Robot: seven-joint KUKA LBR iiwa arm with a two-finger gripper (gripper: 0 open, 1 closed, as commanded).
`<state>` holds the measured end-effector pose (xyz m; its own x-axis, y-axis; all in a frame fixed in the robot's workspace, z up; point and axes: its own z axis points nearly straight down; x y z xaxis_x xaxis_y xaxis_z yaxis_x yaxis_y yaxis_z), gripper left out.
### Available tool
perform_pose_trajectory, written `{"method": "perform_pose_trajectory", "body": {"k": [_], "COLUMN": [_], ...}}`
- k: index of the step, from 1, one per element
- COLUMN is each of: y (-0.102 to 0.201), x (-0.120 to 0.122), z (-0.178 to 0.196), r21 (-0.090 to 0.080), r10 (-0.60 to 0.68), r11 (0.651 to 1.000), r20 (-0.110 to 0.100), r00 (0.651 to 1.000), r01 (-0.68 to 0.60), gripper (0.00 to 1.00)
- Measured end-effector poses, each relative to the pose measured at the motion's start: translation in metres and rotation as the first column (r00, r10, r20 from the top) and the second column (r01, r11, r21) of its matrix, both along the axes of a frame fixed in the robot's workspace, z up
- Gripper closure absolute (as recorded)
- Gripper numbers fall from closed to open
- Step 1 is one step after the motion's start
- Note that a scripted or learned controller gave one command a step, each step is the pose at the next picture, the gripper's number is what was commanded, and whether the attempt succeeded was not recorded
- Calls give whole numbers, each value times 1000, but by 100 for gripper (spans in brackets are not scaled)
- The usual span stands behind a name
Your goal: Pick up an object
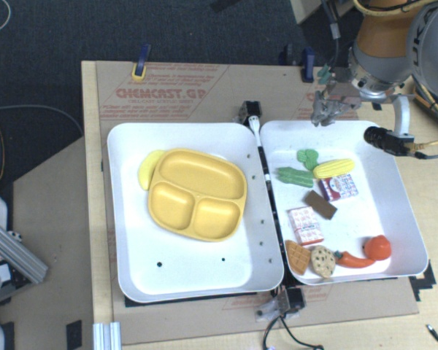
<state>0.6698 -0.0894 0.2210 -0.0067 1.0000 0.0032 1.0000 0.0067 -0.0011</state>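
Tool [325, 115] hovers above the right white bin's [405, 195] far rim, grip state unclear; nothing picked yet, yellow plastic corn cob [333, 168] untouched.

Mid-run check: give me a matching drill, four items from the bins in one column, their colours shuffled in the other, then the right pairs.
Things:
1. tray
2. corn
3. tomato
4. cookie

Colours:
A. red-orange
B. tan with dark specks
C. mustard yellow, three compartments
D. pale yellow

Pairs: 1-C, 2-D, 3-A, 4-B.

The tray lies in the left bin; the other three lie in the right bin. The gripper hangs over the right bin's far edge, with nothing seen between its fingers.
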Motion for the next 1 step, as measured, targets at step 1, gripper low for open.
{"method": "perform_pose_trajectory", "body": {"k": [1], "y": [35], "x": [-19], "z": [14], "r21": [-1], "r10": [-2], "r11": [1000], "r20": [0], "r00": [1000], "r01": [2], "gripper": [100]}}
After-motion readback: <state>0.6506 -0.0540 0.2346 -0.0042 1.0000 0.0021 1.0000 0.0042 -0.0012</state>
